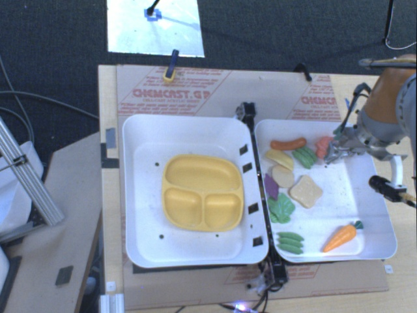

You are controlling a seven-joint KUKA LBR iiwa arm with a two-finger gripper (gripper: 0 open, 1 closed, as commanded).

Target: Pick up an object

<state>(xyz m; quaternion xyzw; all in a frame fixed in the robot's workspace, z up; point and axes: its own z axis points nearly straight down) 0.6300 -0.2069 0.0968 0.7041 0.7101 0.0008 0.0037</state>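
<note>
The arm (391, 103) reaches in from the right, and its hand (333, 154) hangs low over the far part of the right bin (374, 230), just beside a pink-red toy piece (322, 147). Whether the hand is open or closed cannot be told at this size, and nothing can be seen gripped in it.

Taking the right bin as the landmark, the toy foods lie mostly in its left half. A sausage (288, 144) lies near its far rim, with a green pea pod (303, 157) and a yellow piece (279, 160) just beside it. Toward its middle sit a pale round piece (283, 175), a slice of bread (306, 191), a purple piece (271, 187) and a leafy green piece (281, 208). Near its front rim lie a second pea pod (290, 241) and a carrot (341, 237).

Touching the right bin's left wall is the left bin (140, 240), holding a yellow divided plate (202, 192), all on the desk (107, 96)
</note>
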